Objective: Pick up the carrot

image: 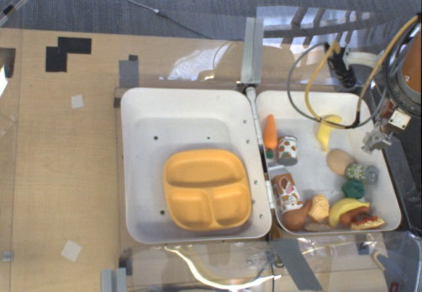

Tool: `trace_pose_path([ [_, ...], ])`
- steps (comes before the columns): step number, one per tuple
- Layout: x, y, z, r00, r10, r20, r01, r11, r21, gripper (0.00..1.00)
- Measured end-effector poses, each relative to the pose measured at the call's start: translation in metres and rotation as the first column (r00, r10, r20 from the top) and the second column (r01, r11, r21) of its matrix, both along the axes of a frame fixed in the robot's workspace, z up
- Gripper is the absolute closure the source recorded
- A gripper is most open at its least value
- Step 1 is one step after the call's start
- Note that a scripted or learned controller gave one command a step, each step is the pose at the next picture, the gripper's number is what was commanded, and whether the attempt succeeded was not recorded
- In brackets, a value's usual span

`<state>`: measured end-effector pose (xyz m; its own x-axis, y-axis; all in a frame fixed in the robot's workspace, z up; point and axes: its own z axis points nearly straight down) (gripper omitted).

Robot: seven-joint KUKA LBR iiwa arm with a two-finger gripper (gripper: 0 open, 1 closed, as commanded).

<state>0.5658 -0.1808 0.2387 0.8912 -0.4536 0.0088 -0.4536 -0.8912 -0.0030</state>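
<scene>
Looking down from the fixed camera, you have two shallow white plastic bins side by side on the pale wooden tabletop (59,172). The left bin (142,119) holds a yellow three-compartment plastic tray (207,188), lying flat toward its front right.

Your target, the small orange toy carrot (270,133) with a green stub at its lower end, lies in the right bin (290,103), tight against that bin's left wall near the divider between the bins. A small white printed can (287,149) sits just beside it to the right, and a taller printed can (285,192) lies further down along the same wall.

Across the right bin you see a yellow toy banana (328,131), a tan egg-shaped piece (339,162) and a cluster of other toy foods along the front edge.

The grey metal jaws (376,141) hang over the bin's far right edge, well apart from the carrot. You cannot tell from here how wide they stand; nothing shows between them.
</scene>
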Motion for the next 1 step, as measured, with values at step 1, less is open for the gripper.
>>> trace_pose_path([
  [1,-0.0139,-0.0183,0.0759,0.967,-0.256,0.000,0.256,0.967,0.004,1.00],
])
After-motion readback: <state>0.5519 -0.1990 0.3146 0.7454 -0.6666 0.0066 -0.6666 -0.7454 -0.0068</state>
